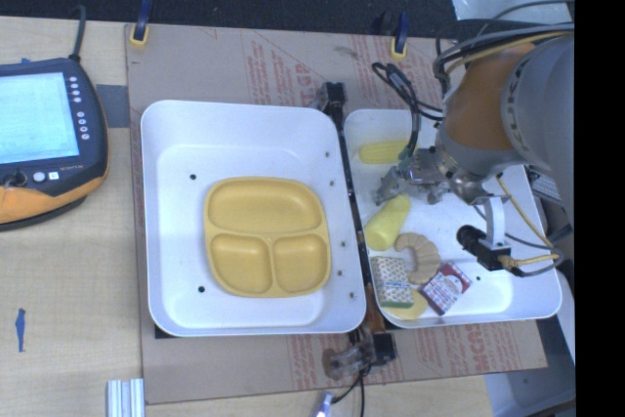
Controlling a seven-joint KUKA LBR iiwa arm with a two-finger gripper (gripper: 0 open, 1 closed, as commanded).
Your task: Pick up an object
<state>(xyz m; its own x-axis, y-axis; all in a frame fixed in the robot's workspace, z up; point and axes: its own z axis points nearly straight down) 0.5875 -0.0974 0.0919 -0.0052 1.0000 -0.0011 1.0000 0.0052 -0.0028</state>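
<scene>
In the camera view we count two white bins: the left bin holds one yellow divided plate; the right bin holds several small items. The gripper hovers there, its state beyond our telling. The yellow block lies just below it, untouched.

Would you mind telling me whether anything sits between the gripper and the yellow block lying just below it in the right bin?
Nothing visible does. The gripper hangs directly above the yellow block, with bare bin floor between them. The cookie lies further toward the camera, out of the way.
</scene>
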